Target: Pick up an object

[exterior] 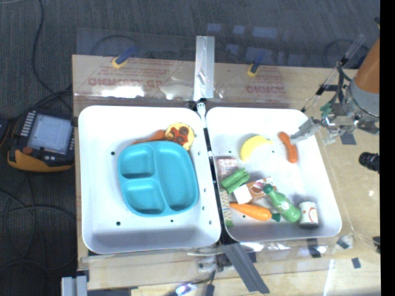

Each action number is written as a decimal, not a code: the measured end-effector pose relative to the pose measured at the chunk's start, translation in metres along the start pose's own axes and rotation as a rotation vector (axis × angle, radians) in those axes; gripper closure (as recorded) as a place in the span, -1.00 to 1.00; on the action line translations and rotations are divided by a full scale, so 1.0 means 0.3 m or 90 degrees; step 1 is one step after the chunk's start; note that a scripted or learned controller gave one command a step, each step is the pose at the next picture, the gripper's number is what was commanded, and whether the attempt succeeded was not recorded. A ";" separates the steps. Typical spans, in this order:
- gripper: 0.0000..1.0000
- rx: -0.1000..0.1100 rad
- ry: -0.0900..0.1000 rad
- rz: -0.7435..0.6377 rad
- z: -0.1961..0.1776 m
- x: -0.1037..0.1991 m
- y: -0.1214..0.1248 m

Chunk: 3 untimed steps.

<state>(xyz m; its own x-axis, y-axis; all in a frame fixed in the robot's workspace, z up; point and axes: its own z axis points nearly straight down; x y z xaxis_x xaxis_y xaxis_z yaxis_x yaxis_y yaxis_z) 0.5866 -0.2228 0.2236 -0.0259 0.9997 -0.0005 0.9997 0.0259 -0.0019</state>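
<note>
The right bin (321, 165) holds several toy foods: a yellow banana (254, 145), an orange-red sausage (288, 147), a green vegetable (234, 179), a carrot (250, 211), a green bottle (281, 206) and a small can (308, 214). My gripper (307, 128) hangs over the bin's upper right rim, just right of the sausage's top end and apart from it. I see nothing held in it.
The left bin (99, 165) carries a blue divided plate (157, 177), with a round pizza-like toy (179, 134) at its top edge. A handheld controller (40, 140) lies on the floor at the left. Cables and brackets (333, 97) surround the wrist at the right.
</note>
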 end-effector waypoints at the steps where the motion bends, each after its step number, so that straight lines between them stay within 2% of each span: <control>1: -1.00 0.000 -0.001 0.203 -0.081 0.121 -0.024; 2: -1.00 0.001 -0.003 0.158 0.108 0.037 0.107; 3: -1.00 -0.001 -0.003 0.172 0.431 0.090 0.215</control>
<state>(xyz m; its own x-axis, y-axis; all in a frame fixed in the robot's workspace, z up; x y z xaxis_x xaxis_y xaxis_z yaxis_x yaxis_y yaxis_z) 0.6501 -0.1943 0.0942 0.2422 0.9702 -0.0052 0.9702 -0.2422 -0.0002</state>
